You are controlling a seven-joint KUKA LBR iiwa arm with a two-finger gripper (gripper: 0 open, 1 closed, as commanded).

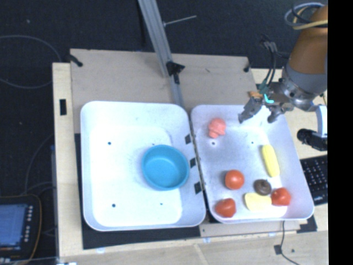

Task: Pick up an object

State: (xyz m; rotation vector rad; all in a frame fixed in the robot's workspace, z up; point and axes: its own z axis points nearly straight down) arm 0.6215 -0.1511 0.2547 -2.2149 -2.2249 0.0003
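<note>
Seen from the camera above the bench, the gripper [258, 115] hangs over the far edge of the right bin [292, 148], its two dark fingers [246, 114] spread apart with bare white bin floor between them, holding nothing. The grey arm [309, 59] with its orange band reaches in from the right. Left of the jaws, just inside the same far edge, lies a pink object [217, 127]. Nearer the camera than the jaws lies a yellow banana-like piece [269, 160], slightly to their right. Farther toward the near rim sit a red tomato [234, 179], a dark brown round item [262, 187], a pale yellow piece [257, 202] touching it, a second red fruit [281, 196] and a third [225, 207]. Well to the left of the jaws, in the left bin [110, 126], rests a blue bowl [164, 167].
</note>
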